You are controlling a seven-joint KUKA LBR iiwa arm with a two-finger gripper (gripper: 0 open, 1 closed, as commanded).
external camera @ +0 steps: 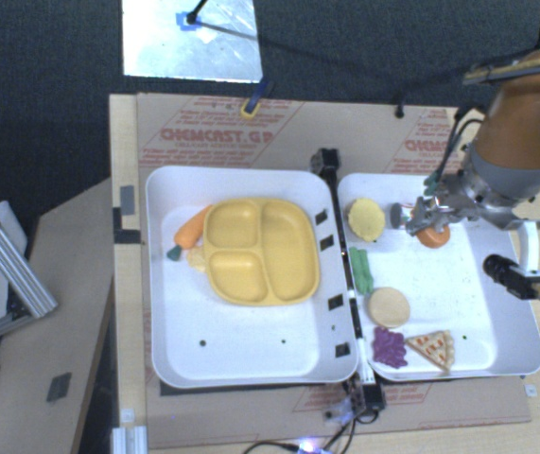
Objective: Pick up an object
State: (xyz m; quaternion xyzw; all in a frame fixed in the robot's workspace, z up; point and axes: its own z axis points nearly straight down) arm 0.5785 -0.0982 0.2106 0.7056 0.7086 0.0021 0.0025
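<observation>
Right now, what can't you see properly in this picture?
- Round orange toy, right white bin: the claw covers its top, and whether the claw grips it is unclear.
- Pale yellow piece, left white bin: mostly tucked under the yellow divided plate.
- Orange toy carrot: the plate hides its lower edge.

Claw over orange toy, right bin.
</observation>
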